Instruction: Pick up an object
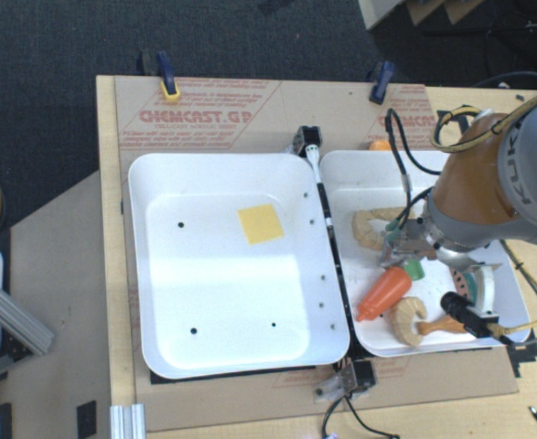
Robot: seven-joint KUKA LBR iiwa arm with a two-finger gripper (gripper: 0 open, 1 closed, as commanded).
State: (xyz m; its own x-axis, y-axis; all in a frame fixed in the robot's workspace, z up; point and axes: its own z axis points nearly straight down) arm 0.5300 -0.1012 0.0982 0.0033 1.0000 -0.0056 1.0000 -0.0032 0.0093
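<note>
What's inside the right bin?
In the right bin lie a toy carrot, a tan croissant-like piece below it and a beige piece above. The arm covers whatever lies beneath it.

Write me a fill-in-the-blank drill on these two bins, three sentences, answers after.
1. The yellow square lies in the ____ bin.
2. The carrot is colored ____.
3. The arm reaches over the ____ bin.

Answers: left; orange; right
</note>
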